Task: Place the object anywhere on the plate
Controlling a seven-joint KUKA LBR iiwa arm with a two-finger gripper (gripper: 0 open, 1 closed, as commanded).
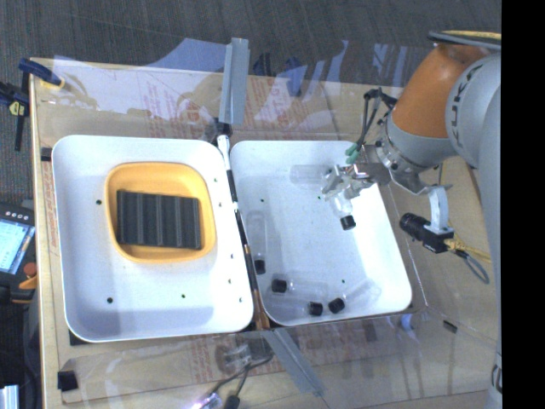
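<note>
Desk carries two white bins side by side. Left bin (77, 305) holds the plate (160, 177), yellow-rimmed with a dark ribbed centre, sitting toward the bin's upper half. Right bin (383, 271) has the arm (443, 100) reaching in from the right.

End effector (345, 186) hangs over the upper part of the right bin, near its far right corner. Too small and cluttered at the tip to say whether it is apart or together; cannot tell, and nothing can be made out as gripped.

The object: several small dark pieces lie in the right bin. One (347, 222) lies just below the end effector, seemingly on the bin floor; it is the nearest candidate. Others sit along the lower edge (326, 306) and one at lower left (278, 286) (which of these is the task's thing is not certain). None is on the plate.

Key relation: the plate lies well to the left of the end effector, across the divider between bins. The plate's long axis runs roughly left to right, its ribs crosswise. My read: the carry has not begun.

No legible labels or brands; a screen at the left edge (13, 241) is unreadable.
</note>
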